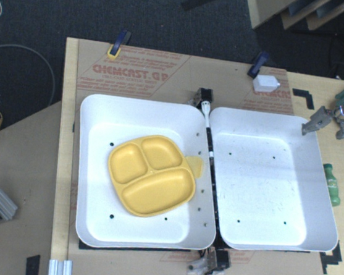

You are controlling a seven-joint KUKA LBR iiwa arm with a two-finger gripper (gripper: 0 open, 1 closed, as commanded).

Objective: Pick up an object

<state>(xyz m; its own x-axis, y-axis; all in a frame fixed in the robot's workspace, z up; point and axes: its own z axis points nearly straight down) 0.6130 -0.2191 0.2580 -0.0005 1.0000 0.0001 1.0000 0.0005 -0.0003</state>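
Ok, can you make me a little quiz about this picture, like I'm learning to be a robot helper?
1. True or false: the yellow divided plate lies in the left bin.
2. How many compartments does the plate have?
3. Where is the gripper? A) over the plate B) by the right bin's far right corner C) between the bins

Key: 1. true. 2. three. 3. B.

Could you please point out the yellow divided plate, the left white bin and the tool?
Yellow three-compartment plastic plate (151, 184): camera view, its largest compartment.
Left shallow white bin (99, 118): camera view, bare floor.
Tool (333, 119): camera view, fingertips.
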